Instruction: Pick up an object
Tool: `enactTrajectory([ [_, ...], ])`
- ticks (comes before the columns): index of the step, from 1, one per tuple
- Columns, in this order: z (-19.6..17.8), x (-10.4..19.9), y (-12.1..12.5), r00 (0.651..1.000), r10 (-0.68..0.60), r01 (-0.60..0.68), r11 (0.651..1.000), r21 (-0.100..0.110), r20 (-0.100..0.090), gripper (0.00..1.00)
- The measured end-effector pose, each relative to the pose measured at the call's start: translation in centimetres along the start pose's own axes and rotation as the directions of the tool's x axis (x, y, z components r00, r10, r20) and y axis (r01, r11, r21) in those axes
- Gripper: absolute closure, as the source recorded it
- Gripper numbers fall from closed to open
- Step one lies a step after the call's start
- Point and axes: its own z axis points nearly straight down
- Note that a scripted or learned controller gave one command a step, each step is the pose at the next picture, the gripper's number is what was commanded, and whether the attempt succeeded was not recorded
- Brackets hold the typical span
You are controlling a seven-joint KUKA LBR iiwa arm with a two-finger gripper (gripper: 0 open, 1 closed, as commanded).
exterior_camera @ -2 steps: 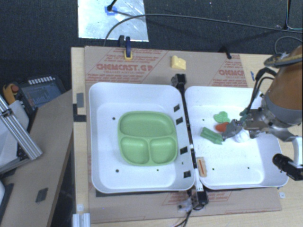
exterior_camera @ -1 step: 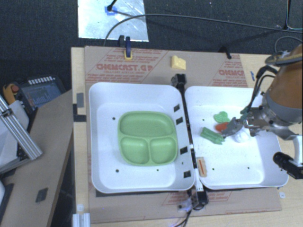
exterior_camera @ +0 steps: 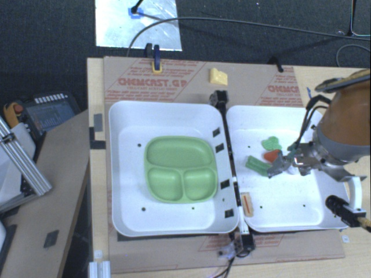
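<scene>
In the right bin (exterior_camera: 278, 210) lie a dark green block (exterior_camera: 256, 165), a red piece (exterior_camera: 271, 156) and a light green leafy piece (exterior_camera: 271, 143), bunched together left of centre. My gripper (exterior_camera: 279, 165) reaches in from the right, its tip low over the bin just right of the green block and below the red piece. Nothing shows between its fingers.
The left bin (exterior_camera: 124, 126) holds a light green divided tray (exterior_camera: 179, 169). A small orange stick (exterior_camera: 247, 204) lies at the right bin's lower left rim. A yellow block (exterior_camera: 218, 76) rests on the cardboard behind the bins. A black divider (exterior_camera: 227, 161) runs between them.
</scene>
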Motion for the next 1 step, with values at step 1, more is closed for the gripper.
enactTrajectory([
  [1,4.54,0.12,0.82,1.000,-0.001,0.001,1.000,0.000,-0.001,0.00],
])
